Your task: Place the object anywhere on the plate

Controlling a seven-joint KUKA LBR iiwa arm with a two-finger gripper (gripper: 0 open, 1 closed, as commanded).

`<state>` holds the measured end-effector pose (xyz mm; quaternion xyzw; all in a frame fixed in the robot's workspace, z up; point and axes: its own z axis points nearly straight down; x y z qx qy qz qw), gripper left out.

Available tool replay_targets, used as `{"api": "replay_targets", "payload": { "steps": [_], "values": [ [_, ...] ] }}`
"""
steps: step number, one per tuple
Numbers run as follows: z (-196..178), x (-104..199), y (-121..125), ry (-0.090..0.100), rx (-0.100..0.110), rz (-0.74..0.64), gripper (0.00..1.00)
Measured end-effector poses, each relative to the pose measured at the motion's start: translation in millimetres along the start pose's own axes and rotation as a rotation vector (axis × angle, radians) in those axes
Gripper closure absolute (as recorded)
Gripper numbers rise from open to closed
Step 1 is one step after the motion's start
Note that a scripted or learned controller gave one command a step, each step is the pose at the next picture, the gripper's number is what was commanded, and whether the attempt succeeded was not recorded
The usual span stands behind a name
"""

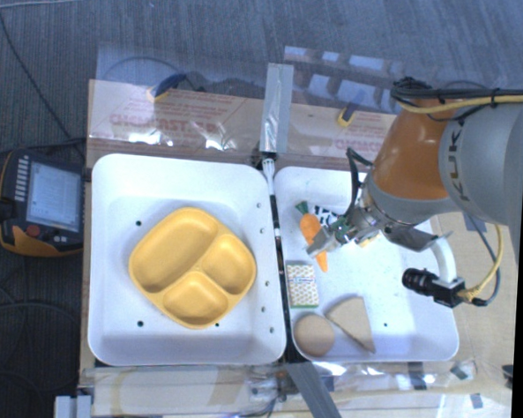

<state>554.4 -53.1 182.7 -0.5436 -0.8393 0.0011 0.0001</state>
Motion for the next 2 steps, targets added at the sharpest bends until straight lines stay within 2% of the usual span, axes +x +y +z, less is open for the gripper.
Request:
{"api": "replay_targets", "payload": {
  "steps": [1, 2],
  "values": [
    [-0.1, -0.1, 0.0, 0.0, 0.0, 0.0, 0.0],
    [0.1, 63.7, 50.7, 0.0, 0.001, -0.159, 0.0]
  ]
}}
